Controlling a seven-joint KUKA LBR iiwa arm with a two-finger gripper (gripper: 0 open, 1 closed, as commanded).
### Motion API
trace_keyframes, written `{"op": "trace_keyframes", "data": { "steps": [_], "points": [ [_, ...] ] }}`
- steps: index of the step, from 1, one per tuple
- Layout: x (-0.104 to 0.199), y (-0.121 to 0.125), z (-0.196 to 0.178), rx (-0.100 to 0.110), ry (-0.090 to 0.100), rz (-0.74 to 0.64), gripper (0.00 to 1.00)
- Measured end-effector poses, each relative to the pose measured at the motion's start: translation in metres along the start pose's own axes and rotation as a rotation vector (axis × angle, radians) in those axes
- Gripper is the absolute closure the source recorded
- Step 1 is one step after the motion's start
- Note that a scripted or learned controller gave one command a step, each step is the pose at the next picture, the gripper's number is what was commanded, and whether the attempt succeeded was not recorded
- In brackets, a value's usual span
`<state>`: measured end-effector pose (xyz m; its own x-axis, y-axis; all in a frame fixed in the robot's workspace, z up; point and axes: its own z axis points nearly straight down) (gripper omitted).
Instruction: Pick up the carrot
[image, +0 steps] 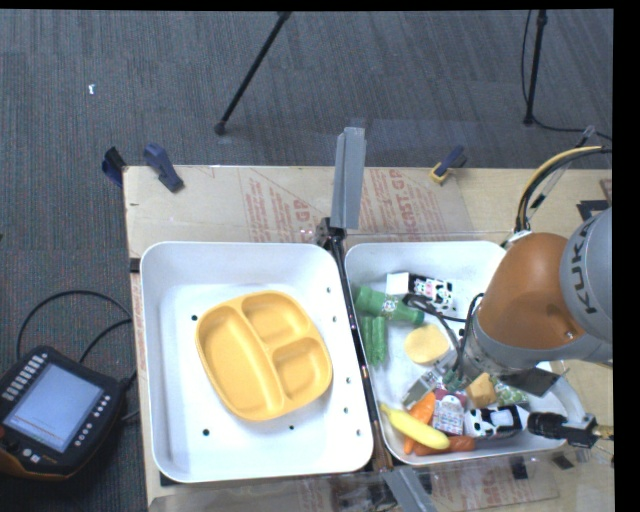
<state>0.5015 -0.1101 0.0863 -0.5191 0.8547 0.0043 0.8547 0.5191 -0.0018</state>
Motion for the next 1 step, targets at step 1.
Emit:
{"op": "trace_keyframes", "data": {
  "steps": [1],
  "points": [
    [-0.0029,0.0045,-0.0128,-0.014,-0.011,0.005,1.00]
  ]
}}
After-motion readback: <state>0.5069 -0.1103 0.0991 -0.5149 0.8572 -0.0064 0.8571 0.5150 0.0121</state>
